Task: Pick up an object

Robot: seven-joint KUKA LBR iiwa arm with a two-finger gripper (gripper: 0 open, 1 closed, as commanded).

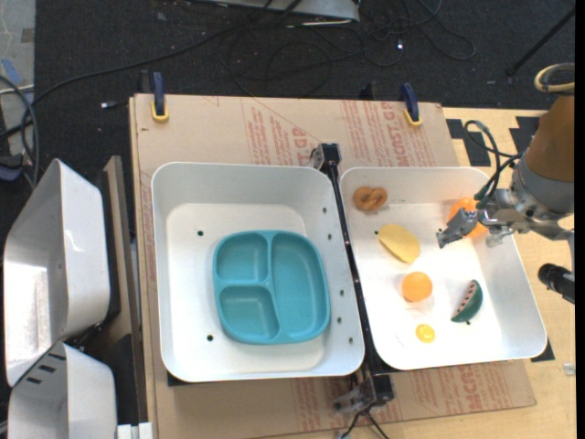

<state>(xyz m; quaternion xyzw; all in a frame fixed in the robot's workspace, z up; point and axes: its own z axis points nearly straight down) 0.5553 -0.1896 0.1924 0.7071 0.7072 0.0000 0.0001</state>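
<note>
The right bin (512, 337) holds several toy foods: a brown pretzel-like piece (370, 198) at the far left, a pale yellow piece (399, 242), an orange ball (417, 286), a watermelon slice (467, 302), and a small yellow piece (425, 333) near the front. A small orange item (461, 214) lies by the bin's far right. My gripper (475, 232) hangs low over that corner, open, with the orange item just beyond its left finger (452, 235). Nothing sits between the fingers.
The left bin (174, 245) carries a teal divided plate (271, 286). A dark divider (345, 245) runs between the bins. The arm's grey wrist and orange band (556, 149) stand over the right bin's right rim. Cables lie beyond the bench.
</note>
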